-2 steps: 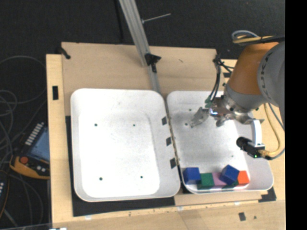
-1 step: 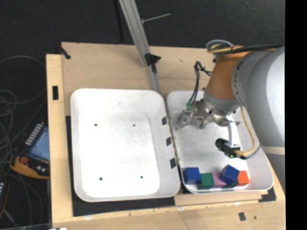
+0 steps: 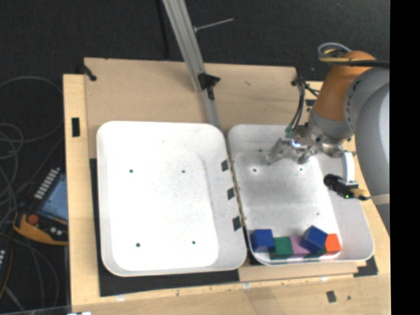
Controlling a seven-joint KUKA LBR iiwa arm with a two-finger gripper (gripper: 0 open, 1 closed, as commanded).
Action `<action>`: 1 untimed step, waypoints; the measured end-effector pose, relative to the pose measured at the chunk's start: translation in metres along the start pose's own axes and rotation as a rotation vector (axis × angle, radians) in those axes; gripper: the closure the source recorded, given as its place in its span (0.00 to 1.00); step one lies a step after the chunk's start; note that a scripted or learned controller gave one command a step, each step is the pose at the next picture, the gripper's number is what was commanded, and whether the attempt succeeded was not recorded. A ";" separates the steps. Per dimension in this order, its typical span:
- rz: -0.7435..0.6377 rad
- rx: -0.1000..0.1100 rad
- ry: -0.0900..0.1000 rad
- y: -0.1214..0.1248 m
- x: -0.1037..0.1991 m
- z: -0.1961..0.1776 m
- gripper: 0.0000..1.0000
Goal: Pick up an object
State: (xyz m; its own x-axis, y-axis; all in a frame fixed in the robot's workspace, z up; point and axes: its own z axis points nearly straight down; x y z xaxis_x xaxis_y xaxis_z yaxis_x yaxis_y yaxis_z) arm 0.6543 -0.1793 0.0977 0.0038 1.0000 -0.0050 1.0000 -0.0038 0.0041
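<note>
camera view | gripper [image 3: 287,148] over the right bin's [image 3: 279,192] far end, jaws' state unclear — cannot tell | blocks bunched at its near wall: blue cube [image 3: 262,238], green [image 3: 283,246], orange [image 3: 333,243] | advice — travel to near wall, take the blue cube, freest side.

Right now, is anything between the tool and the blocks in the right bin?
Nothing visible. The tool hangs over the far end of the right bin; bare floor lies between it and the blocks bunched along the near wall.
</note>
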 end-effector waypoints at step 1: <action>-0.010 0.003 0.006 -0.066 0.079 -0.033 0.00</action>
State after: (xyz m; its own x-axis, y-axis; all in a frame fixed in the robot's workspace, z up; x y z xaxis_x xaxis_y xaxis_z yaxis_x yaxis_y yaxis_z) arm 0.5883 -0.0997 0.1301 -0.0063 1.0000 0.0014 1.0000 0.0063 0.0012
